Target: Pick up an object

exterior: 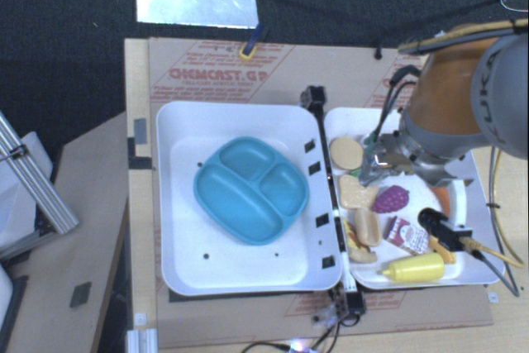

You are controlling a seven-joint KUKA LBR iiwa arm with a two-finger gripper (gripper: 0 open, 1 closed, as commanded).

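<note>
- Your gripper (374, 164) hangs low over the right bin (475, 178); you cannot tell its jaw state.
- Purple grapes (391, 198) lie just beside it, among toy foods.
- Blue plate (250, 189) sits in the left bin (178, 178).

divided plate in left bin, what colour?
Blue, plain; the divided plate shows clearly in the camera view.

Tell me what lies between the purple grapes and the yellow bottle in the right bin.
In the camera view, a small red-and-white packet lies between the purple grapes and the yellow bottle.

Left bin (178, 260): blue divided plate (250, 189). Right bin (475, 178): toy foods, yellow bottle (413, 267), gripper (374, 164) above.
</note>
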